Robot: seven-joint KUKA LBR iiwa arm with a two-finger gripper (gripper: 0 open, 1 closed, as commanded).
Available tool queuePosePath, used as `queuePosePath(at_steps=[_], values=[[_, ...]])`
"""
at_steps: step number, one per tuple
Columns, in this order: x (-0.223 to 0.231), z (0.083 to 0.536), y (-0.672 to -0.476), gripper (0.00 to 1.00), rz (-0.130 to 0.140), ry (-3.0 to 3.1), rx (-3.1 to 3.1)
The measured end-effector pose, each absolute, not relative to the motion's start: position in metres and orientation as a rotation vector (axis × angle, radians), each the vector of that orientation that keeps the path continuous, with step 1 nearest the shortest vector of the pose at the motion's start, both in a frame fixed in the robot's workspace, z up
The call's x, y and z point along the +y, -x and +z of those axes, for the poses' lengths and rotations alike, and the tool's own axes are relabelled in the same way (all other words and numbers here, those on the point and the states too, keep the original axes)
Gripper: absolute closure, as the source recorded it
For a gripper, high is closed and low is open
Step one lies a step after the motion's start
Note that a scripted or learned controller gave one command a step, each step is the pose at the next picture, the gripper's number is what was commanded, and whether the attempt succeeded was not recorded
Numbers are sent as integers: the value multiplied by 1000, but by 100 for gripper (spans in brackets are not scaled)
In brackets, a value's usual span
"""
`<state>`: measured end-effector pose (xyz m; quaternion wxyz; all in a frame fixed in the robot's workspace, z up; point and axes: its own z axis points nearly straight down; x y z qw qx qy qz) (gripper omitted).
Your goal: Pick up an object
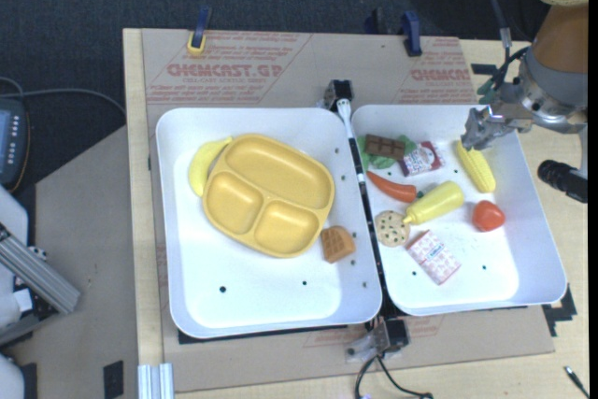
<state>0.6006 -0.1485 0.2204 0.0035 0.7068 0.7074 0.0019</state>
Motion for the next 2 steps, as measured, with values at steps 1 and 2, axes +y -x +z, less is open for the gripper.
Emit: queuePosePath(at_steps=[1,2], values=[[-148,226,-601,100,3,-2218,2220],[-87,225,-584,100,0,-2218,2230]])
